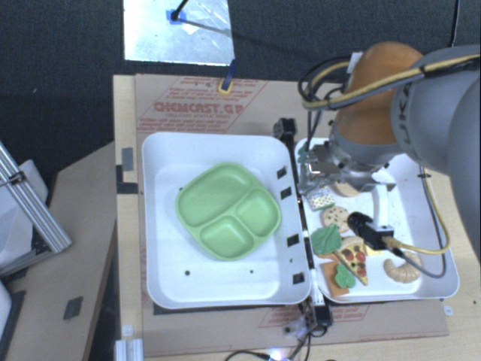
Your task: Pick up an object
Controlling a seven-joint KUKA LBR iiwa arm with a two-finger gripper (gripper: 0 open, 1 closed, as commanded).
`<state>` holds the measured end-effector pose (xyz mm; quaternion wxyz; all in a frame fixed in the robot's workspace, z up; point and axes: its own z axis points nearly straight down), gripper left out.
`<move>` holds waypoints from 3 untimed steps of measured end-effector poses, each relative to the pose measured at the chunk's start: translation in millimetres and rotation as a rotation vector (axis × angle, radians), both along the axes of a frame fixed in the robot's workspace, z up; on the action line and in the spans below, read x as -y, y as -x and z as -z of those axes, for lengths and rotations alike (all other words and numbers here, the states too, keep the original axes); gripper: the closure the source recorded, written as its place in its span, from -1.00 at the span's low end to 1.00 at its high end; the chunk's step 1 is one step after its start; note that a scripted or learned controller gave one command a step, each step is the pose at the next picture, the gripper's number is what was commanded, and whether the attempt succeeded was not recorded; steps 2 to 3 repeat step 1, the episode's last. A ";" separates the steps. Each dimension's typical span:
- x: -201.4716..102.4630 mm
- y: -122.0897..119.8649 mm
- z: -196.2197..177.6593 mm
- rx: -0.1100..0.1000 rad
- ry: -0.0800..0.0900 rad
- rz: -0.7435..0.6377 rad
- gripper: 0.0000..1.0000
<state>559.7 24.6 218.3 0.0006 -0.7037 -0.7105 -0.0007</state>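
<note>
My gripper (322, 173) hangs low over the far left part of the right bin (428, 201), under the grey wrist with its orange band. Just in front of it lies a small white dotted piece (321, 199). Toward the near edge come a round speckled cookie (335, 217), a green leaf (326, 239), a pizza slice (352, 259) and a tan croissant (402, 270). A peach-coloured piece (348, 189) peeks out beside the gripper. Nothing is seen held.
The left bin (161, 224) holds a light green divided plate (228, 210). A black hinged divider (294, 201) runs between the two bins. Cardboard lies under both bins, and a shiny square sheet (179, 19) sits beyond them.
</note>
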 end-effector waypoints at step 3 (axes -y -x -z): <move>-39.9 -5.7 3.0 0.001 0.000 0.000 1.00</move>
